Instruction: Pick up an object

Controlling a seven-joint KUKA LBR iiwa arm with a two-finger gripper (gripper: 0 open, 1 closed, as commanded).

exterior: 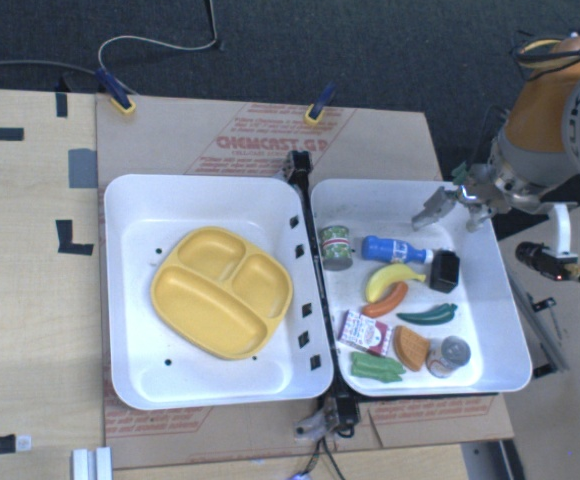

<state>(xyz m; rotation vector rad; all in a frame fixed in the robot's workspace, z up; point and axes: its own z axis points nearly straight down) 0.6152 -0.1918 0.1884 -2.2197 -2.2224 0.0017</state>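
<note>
Camera view | gripper (453, 211) hangs over the right bin (515, 353), fingers spread apart, holding nothing | blue bottle (395, 250) lies near, below it

A yellow divided tray (222, 290) lay tilted in the left white bin (130, 268). Under both bins was a brown cardboard sheet (260, 143), held at its far edge by two blue-and-yellow clamps (116, 90). A thin cable (160, 42) ran over the dark floor behind.
</note>
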